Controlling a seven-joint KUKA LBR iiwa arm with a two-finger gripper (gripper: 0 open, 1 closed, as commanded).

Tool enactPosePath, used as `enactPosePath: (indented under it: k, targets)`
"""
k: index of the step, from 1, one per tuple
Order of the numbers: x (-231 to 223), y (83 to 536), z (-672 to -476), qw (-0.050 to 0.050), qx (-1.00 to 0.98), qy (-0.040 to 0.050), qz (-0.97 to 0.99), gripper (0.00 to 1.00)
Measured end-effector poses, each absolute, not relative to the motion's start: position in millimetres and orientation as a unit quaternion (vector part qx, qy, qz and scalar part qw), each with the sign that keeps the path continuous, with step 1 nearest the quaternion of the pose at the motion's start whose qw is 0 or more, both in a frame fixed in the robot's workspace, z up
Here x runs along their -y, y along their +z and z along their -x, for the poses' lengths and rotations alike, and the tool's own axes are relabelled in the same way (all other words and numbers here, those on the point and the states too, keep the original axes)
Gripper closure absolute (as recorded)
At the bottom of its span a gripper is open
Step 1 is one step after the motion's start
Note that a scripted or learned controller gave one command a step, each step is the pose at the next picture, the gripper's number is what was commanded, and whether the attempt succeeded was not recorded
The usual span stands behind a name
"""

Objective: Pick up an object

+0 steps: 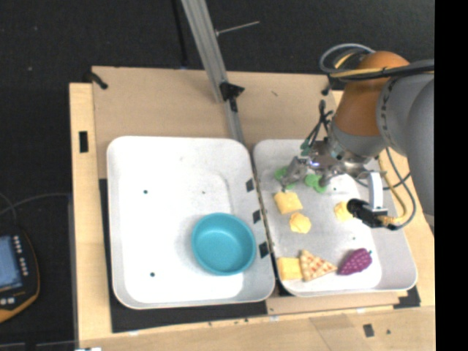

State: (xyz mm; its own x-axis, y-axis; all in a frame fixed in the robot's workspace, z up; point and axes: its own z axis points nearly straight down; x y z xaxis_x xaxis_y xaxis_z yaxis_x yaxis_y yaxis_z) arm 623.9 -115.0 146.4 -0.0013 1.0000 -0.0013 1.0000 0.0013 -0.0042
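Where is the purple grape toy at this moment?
The purple grape toy lies in the right bin, near its front right corner, just right of the pizza slice toy.

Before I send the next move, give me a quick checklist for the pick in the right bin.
1. Pincer over the right bin: ok, near its far edge.
2. Target below it: ok, green pieces lie beside the tips.
3. Anything held: cannot tell; the wrist hides the tips.
4. Neighbours apart from the green pieces: ok, the yellow block sits nearer the camera, with a gap.
5. Pizza slice and grapes out of the way: ok, at the near edge.
6. Left bin: ok, blue bowl far from the arm.
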Motion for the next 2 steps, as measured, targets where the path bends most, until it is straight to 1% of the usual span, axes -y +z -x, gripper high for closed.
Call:
enactPosePath:
  k: [1,2]
  targets:
    - [116.4,98.1,-623.3,0.000,0.707,0.0017,0.708,0.00]
    - [117.3,112.1,-624.4,-0.001,0.705,-0.0006,0.710,1.00]
